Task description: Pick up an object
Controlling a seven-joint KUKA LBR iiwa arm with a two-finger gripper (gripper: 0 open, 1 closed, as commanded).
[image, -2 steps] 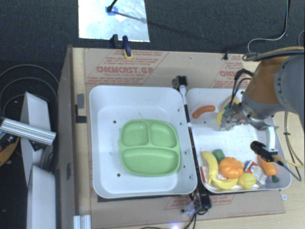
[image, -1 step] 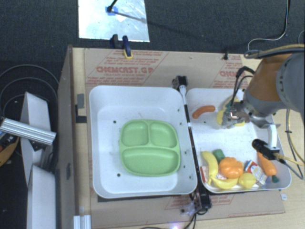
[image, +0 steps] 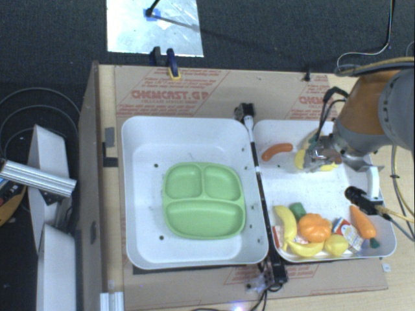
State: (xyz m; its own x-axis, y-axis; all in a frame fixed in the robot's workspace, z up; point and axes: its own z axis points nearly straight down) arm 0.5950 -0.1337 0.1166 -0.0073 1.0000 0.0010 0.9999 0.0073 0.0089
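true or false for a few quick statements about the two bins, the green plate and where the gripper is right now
1. The green divided plate lies in the left bin. True.
2. The gripper is over the left bin. False: it is low in the right bin, at a yellow object near the far wall.
3. The plate's compartments hold toy food. False: all three are bare; the toy food lies in the right bin.
4. A banana and an orange fruit lie at the near end of the right bin. True.
5. The sausage lies on the plate. False: it lies on the right bin's floor, left of the gripper.
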